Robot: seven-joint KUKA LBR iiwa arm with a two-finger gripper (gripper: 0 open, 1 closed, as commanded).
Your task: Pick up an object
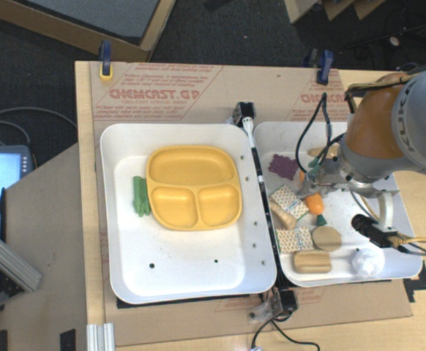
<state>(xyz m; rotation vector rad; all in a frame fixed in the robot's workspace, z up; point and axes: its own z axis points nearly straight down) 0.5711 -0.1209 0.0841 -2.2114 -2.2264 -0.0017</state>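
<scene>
My gripper hangs low over the middle of the right bin, and the arm comes in from the upper right. Directly below it lies a small orange piece, very close to the gripper; whether they touch is hidden. A purple lump lies to its left. Two patterned blocks sit on the bin's left side. Toward the front are a tan oval piece, a tan loaf-shaped piece and a white crumpled thing.
The left bin holds a yellow divided plate with a green object beside its left edge. The wall between the two bins runs just left of the patterned blocks.
</scene>
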